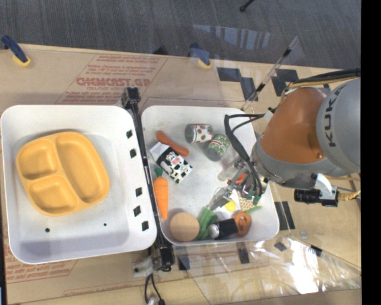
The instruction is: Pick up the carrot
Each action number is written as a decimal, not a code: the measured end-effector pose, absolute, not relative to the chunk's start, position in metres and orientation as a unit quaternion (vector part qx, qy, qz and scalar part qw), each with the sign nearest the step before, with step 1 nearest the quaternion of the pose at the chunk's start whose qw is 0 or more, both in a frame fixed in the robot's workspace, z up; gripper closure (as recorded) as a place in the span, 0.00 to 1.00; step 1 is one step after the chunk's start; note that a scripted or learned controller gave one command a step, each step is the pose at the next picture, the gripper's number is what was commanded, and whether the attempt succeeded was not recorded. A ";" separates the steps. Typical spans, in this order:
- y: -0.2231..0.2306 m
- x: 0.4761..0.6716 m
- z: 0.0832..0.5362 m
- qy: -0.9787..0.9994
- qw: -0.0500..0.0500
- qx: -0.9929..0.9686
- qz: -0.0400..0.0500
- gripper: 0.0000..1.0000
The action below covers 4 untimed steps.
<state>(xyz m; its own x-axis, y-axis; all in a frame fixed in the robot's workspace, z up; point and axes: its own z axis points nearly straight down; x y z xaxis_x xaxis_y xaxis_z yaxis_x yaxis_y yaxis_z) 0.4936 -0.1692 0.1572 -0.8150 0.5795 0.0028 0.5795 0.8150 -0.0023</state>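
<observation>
"CHEMCAST GP" lettering (113,81) beside bins

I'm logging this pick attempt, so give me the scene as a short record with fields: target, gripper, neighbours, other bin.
target: orange carrot lying lengthwise by the left wall of the right white bin
gripper: two-finger gripper low over the bin's right side, apart from the carrot
neighbours: beige egg-shaped ball just below the carrot's tip; black-and-white cow-patterned block above it
other bin: left white bin holds a yellow sectioned plate

carrot (160,197) by right bin's (197,115) left wall | arm (305,135) over right side (jaws unclear)
</observation>
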 end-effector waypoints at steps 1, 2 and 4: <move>-0.159 0.514 0.216 -0.932 -0.003 -0.363 0.000 0.00; -0.164 0.484 0.149 -0.952 0.003 -0.305 0.000 0.00; -0.177 0.567 0.196 -0.955 -0.009 -0.295 -0.001 0.00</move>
